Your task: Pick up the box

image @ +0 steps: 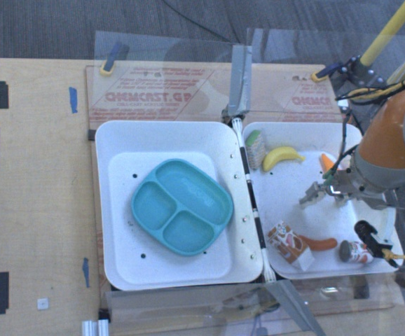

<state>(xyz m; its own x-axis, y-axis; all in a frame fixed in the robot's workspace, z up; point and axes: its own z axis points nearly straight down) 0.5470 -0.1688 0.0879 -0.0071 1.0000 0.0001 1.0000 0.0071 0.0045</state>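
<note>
**Gripper over the right bin, box lying off to one side**

Here we are at the bench, and the arm (392, 135) is reaching in from the right, orange band bright above the wrist. The gripper (313, 193) hangs over the middle of the right bin (290, 201), pointing leftward across the white floor. From where I'm standing I cannot tell whether it is spread or closed; the grey metal blurs together at this slant.

Now the box (289, 244): red and white, patterned, lying askew in the near-left corner of that same bin, close to the wall that divides the two bins. It sits nearer the front edge than the gripper and a little to its left, with a bare patch of bin floor between the two. They are clearly apart, no contact at all.

Right beside the box, on its right, lies a sausage (319, 243), end-on to it and either touching or very nearly so. Further right along the front edge is a small can (354, 251) on its side.

Up at the far end of the bin, a banana (281, 157) curves beside a green-and-white packet (256, 148) tucked against the dividing wall, and an orange piece (326, 162) sits just behind the gripper.

Over in the left bin (118, 152), a teal divided plate (181, 205) lies flat in the middle, well away from the action
</note>
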